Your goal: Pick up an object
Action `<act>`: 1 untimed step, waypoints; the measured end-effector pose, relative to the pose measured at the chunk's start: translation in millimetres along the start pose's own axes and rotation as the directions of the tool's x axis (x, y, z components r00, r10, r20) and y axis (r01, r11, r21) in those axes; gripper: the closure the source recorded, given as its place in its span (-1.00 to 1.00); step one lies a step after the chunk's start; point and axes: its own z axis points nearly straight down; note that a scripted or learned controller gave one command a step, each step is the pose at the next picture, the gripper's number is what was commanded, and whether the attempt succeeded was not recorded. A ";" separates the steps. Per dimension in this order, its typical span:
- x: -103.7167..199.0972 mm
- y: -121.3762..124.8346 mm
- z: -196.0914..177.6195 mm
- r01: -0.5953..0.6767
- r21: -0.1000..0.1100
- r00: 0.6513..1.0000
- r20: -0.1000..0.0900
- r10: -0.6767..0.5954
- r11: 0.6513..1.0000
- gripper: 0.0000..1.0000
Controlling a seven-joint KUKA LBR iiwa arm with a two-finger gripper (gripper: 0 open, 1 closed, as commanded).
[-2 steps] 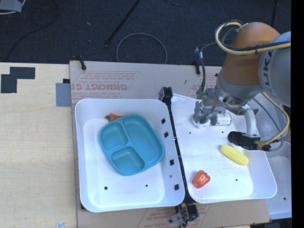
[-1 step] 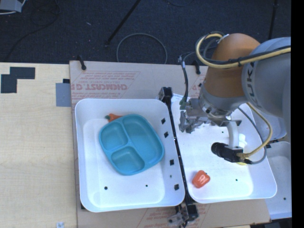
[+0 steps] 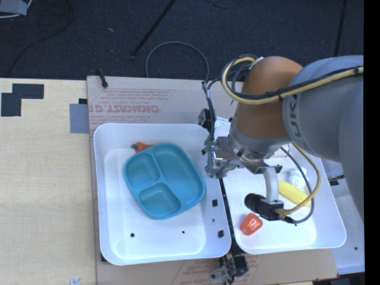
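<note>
Hovering at the divider between the two bins: gripper (image 3: 215,162) is over the right rim of the left bin (image 3: 113,242), with the arm reaching in across the right bin (image 3: 323,233). Can't tell if it's wide, narrow or holding anything, wrist blocks the view. Pick candidates: blue three-compartment plate (image 3: 163,180) in the left bin, turned at an angle to the walls, small orange item (image 3: 141,146) poking out at its far-left edge; red chunk (image 3: 252,224) near the right bin's front, yellow corn cob (image 3: 292,191) just behind it. All four are resting in the bins
</note>
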 end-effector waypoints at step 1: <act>51.4 -23.7 -9.2 0.001 -0.001 1.000 0.000 -0.001 1.000 1.00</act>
